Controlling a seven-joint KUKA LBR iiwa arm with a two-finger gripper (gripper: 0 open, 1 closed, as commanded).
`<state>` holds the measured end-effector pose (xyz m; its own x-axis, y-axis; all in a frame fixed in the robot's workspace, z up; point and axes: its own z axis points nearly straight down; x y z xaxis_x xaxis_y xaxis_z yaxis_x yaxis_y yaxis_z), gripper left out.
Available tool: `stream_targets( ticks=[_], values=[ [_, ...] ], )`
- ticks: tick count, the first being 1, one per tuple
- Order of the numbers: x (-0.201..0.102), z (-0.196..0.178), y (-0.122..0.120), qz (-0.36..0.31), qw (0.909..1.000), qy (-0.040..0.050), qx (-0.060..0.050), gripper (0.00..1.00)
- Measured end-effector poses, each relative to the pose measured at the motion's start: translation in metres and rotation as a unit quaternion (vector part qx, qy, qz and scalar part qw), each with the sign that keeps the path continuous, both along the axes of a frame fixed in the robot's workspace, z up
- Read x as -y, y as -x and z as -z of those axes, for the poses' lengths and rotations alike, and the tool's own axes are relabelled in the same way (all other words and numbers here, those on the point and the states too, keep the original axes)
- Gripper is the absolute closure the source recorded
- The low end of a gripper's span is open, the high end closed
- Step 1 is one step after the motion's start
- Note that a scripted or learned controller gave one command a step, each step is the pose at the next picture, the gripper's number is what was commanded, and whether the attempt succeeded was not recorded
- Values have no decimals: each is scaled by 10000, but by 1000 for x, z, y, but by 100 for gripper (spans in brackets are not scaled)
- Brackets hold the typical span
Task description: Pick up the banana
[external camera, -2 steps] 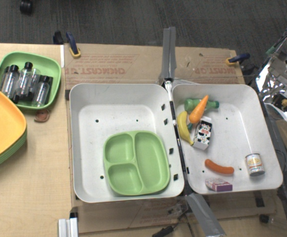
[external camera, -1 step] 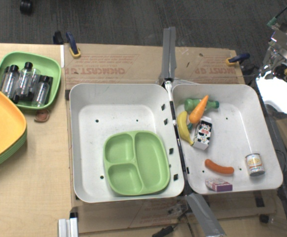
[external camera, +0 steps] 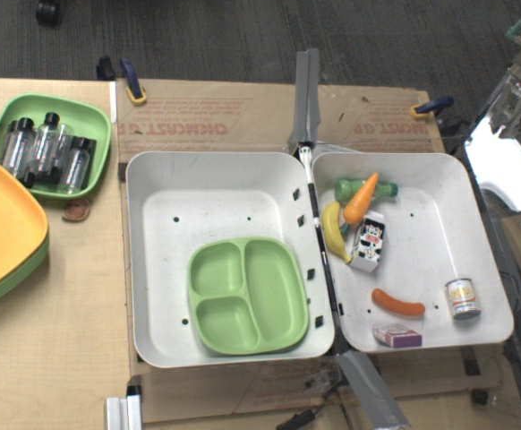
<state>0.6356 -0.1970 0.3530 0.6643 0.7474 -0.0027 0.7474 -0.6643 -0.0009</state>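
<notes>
The banana (external camera: 334, 231) lies in the right bin (external camera: 475, 204), close along that bin's left wall, its length running from the far side toward the near side. An orange carrot (external camera: 361, 201) lies tilted just beside the banana's far end, across a green item (external camera: 342, 189) that cannot be named for certain. A small black-and-white carton (external camera: 369, 243) lies against the banana's right side. Nearer the front of the same bin are a red-orange sausage (external camera: 398, 304) and a small purple-and-white box (external camera: 397, 336), with a small tin can (external camera: 462, 298) upright toward the right wall, well apart from the banana.

The left bin (external camera: 153, 195) holds a green divided plate (external camera: 247, 294). Both bins sit on a cardboard sheet (external camera: 207, 115) on the desk (external camera: 55, 348). On the desk's left stand a green tray (external camera: 95, 124) holding dark-capped bottles (external camera: 46, 150) and a stack of orange plates (external camera: 5, 240).

Whether the jaws are released or clenched cannot be told.
</notes>
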Motion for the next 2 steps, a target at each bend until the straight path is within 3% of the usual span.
stream_targets(
  ticks=[1,2],
  values=[
    [-97,-15,-1,-49,10000,-6,-13,100],
    [-159,120,4,1054,9944,0,-14,100]
  ],
)
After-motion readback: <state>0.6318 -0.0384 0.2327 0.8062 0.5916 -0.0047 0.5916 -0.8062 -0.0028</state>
